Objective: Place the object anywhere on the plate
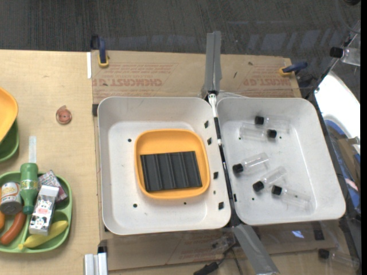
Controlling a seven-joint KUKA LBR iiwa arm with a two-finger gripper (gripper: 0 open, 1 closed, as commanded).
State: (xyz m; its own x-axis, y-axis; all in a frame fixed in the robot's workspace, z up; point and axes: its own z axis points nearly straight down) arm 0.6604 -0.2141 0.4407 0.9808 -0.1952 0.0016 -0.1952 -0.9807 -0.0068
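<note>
A yellow-orange square plate (171, 137) lies in the middle of the left white bin (114, 153). On the plate, flat and nearly covering its floor, rests a dark grey ribbed rectangular block (172, 172). The right white bin (324, 153) holds several clear vials with black caps, scattered on their sides: one near the top (251, 132), one in the middle (250, 164), one toward the lower right (291, 196).
Left of the bins, a green tray (60, 234) carries toy food and a green bottle (28, 185). A yellow bowl (6, 116) sits at the left edge, with a small pink disc (63, 116) nearby. Cardboard (149, 76) lies under the bins, held by clamps.
</note>
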